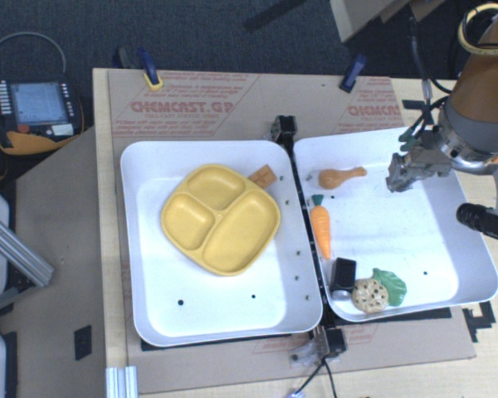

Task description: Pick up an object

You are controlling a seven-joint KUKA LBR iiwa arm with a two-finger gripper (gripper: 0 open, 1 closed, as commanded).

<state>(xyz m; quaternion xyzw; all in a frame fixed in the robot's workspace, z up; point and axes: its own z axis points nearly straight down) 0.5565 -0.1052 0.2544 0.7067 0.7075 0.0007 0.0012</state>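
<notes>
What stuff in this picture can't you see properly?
- Brown block: partly tucked under the yellow plate in the camera view.
- Cookie: covers part of the green leafy toy.
- Gripper: dark and small, so its tip is unclear.
- Arm: cut off by the right edge.

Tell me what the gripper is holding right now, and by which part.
Nothing shows between the fingers. The gripper hangs over bare floor in the right bin, apart from the chicken drumstick to its left.
</notes>
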